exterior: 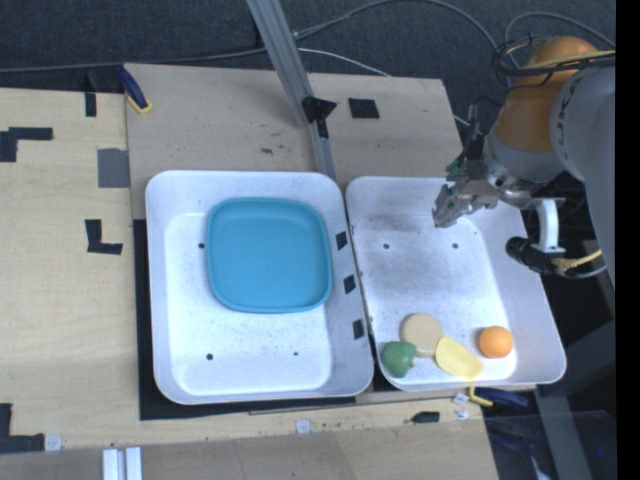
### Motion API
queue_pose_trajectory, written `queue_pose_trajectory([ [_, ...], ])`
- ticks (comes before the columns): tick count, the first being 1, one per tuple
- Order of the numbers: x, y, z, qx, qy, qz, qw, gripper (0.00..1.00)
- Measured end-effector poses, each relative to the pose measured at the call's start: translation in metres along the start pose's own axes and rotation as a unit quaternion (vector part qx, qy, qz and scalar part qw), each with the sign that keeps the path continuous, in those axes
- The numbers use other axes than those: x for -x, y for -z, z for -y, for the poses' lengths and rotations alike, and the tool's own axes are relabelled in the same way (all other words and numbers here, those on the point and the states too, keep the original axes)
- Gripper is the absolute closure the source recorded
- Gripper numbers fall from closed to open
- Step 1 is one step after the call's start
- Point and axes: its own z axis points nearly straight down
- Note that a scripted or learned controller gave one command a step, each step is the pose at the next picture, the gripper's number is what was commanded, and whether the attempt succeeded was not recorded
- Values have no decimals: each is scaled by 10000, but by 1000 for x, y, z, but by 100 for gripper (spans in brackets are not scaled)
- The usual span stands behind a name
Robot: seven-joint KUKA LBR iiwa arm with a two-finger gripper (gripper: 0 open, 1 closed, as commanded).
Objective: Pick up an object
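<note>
Four small things lie along the near edge of the right bin point(430, 268): a green piece point(398, 357), a tan round piece point(422, 330), a yellow piece point(458, 358) and an orange ball point(495, 342). My gripper point(447, 213) hangs over the far right part of that bin, well away from them, with nothing seen between its fingers. The arm comes in from the right with its orange band point(535, 103) above the wrist.
The left bin point(180, 368) holds a blue square plate point(268, 254). A grey metal post point(290, 63) slants up from between the bins at the back. Black cables run behind the bench and beside the wrist.
</note>
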Motion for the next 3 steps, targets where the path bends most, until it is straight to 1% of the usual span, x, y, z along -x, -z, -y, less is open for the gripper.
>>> queue_pose_trajectory([
  [1, 0, 53, -1, -3, 1, -1, 10000, 100],
  [2, -42, 46, 22, -30, 8, -7, 10000, 100],
  [3, -93, 50, 53, -28, 16, -9, 10000, 100],
])
